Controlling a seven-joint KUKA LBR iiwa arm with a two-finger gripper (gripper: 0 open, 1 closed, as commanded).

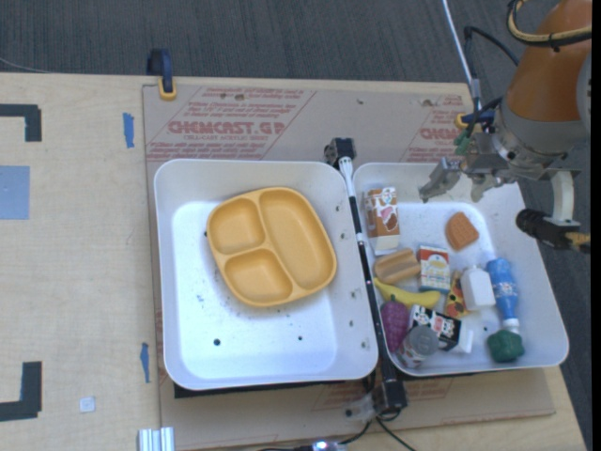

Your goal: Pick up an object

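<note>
The right bin holds several small items: a brown and white carton, an orange bread-like piece, a bun, a small orange and white box, a banana, a blue bottle and a green lump. My gripper hangs over the far part of this bin, above bare floor between the carton and the orange piece. Its fingers are spread open with nothing between them.
The left bin holds a yellow divided plate. A purple item, a black and white box and a white block crowd the right bin's near half. A black clamp sits between the bins at the far rim.
</note>
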